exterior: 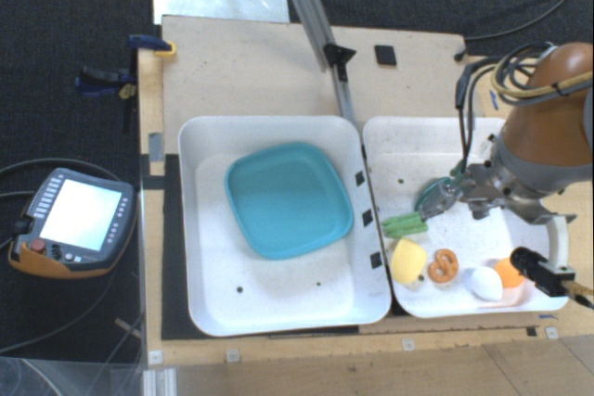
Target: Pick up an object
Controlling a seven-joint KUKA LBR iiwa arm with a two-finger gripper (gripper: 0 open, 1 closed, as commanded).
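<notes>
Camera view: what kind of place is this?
Probably a robotics lab test cell. A teach pendant lies on dark carpet, clamps grip the bench edge, and toy food like a pretzel sits in the right bin.

Right bin, near edge: green piece [404, 224], yellow lemon [408, 261], pretzel [443, 266], white egg [485, 283], orange ball [508, 273] beside egg.

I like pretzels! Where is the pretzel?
The pretzel lies in the right bin, near its front edge, between the yellow lemon and the white egg.
</notes>
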